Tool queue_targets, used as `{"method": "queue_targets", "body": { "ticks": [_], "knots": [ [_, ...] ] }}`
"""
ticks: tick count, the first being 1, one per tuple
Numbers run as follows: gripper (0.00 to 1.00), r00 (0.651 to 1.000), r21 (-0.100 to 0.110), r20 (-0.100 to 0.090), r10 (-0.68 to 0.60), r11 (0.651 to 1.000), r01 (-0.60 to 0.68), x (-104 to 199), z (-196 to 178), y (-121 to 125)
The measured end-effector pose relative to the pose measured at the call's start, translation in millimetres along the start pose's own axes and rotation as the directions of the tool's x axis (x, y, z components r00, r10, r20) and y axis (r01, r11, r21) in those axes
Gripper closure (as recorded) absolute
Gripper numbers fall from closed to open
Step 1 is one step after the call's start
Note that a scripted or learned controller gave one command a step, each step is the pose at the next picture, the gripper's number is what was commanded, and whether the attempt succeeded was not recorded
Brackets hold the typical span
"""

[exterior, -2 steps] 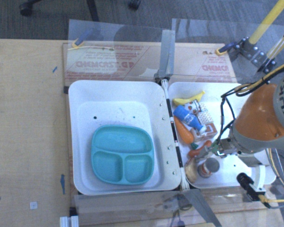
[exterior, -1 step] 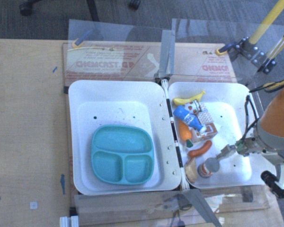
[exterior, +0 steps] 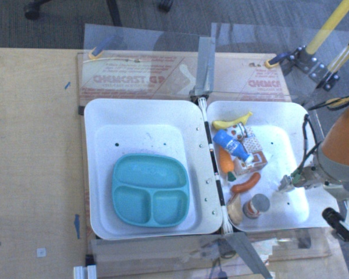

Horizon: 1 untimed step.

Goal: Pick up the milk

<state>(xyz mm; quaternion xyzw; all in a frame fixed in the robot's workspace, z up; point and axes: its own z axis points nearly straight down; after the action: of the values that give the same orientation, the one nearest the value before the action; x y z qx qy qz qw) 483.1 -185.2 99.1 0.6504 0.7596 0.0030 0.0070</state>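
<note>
Camera view: right bin (exterior: 291, 121) holds a pile at its left wall. I read the milk (exterior: 248, 148) as the carton under the blue bottle (exterior: 231, 145). Gripper (exterior: 291, 182) sits right of it; jaw state cannot be told. I would approach the carton's exposed right side.

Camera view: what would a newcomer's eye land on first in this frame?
Likely the turquoise divided plate, alone in the left bin. Next, the cluster of small items along the right bin's left side: a banana, a blue bottle, a milk carton, a sausage and a can. The gripper hangs over that bin's right part.
</note>
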Motion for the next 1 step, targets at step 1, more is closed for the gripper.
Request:
{"method": "queue_targets", "body": {
  "ticks": [1],
  "knots": [
    [1.0,0.999,0.012,-0.006,-0.036,0.999,0.036,-1.8,-105.4,-1.6]
  ]
}}
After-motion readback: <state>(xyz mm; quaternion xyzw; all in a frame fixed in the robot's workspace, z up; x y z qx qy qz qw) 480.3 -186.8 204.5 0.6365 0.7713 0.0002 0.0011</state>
